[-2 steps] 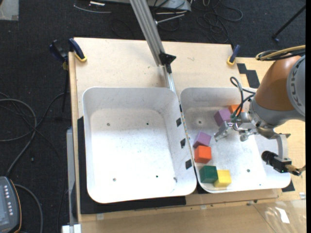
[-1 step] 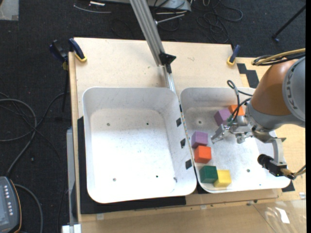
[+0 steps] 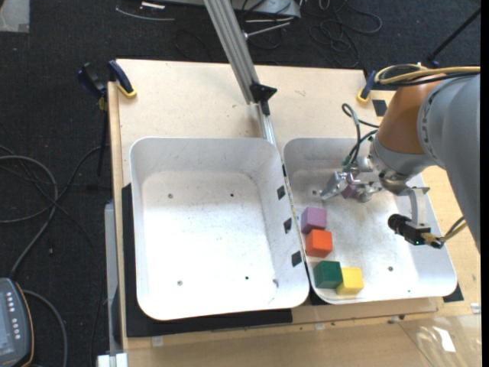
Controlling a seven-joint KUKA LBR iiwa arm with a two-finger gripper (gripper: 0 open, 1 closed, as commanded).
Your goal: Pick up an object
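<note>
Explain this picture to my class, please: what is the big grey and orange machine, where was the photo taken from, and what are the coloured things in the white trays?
The grey machine with the orange band is a robot arm, reaching in from the right. At its tip is a small two-finger gripper, its "hand". One camera fixed above the bench looks down at a slant.

On the wooden bench sit two shallow white plastic bins: the left bin and the right bin. The right one holds four small cubes near its left wall: a purple cube, an orange cube, a green cube and a yellow cube.

The gripper is above the right bin, beyond the purple cube. Whether it holds anything is too small to tell.
</note>
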